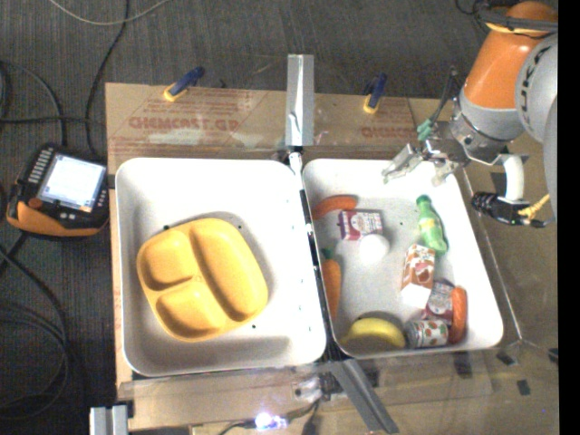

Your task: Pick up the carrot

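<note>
Beside the right bin [313, 261], on its left, the left bin [127, 243] is holding a yellow divided plate [201, 277], which is playing no part in the job. Inside the right bin, the carrot [332, 284] is lying hard against the left wall, orange with a bit of green at its upper end, stretched along that wall. That placement is the main worry: a gripper coming down there is risking a finger landing on the rim or the wall instead of beside the carrot, so the grasp may be closing on nothing or knocking the carrot away.

Near the bin's back wall another orange piece [333, 204] is lying just above a small carton [360, 224], and it is looking carrot-like enough to be taken by mistake. Further right, a green bottle [431, 225] and a juice box [418, 265] are sitting toward the bin's right side, with a banana [376, 333] and a can [428, 333] along the front wall; none is crowding the carrot.

Over the bin's back right corner, the gripper [419, 159] is hanging with its fingers spread and nothing between them, well apart from the carrot, so a long diagonal travel across the clutter is lying ahead, and a low path may be clipping the bottle.
</note>
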### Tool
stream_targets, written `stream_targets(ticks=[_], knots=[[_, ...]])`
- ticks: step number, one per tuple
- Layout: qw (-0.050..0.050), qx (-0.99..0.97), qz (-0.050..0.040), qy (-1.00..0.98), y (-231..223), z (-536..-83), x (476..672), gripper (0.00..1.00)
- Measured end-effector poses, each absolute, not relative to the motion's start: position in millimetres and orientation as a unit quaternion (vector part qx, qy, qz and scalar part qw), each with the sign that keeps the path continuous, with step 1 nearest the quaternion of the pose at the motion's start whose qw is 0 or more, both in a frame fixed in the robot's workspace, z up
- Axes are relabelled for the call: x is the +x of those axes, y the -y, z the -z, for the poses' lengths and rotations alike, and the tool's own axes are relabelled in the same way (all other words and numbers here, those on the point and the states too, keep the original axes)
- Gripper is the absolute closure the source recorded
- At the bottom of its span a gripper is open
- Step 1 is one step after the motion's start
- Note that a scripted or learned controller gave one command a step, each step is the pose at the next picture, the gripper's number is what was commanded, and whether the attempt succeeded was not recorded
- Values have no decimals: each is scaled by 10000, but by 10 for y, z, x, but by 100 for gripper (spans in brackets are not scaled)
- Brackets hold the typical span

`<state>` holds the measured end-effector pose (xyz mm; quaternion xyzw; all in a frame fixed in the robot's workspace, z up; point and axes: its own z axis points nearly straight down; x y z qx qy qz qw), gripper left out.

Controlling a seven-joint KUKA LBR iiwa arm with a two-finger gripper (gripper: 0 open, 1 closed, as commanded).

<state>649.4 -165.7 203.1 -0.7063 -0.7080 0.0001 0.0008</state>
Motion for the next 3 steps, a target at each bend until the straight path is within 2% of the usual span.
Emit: stream_targets(ticks=[1,2,3], knots=[[3,-6482,-11,7615,901,-1834,6684,0],[-4,-6748,-1,7380,1069,-937,6472,0],[-81,-5970,35,8022,1038,-911,5993,0]])
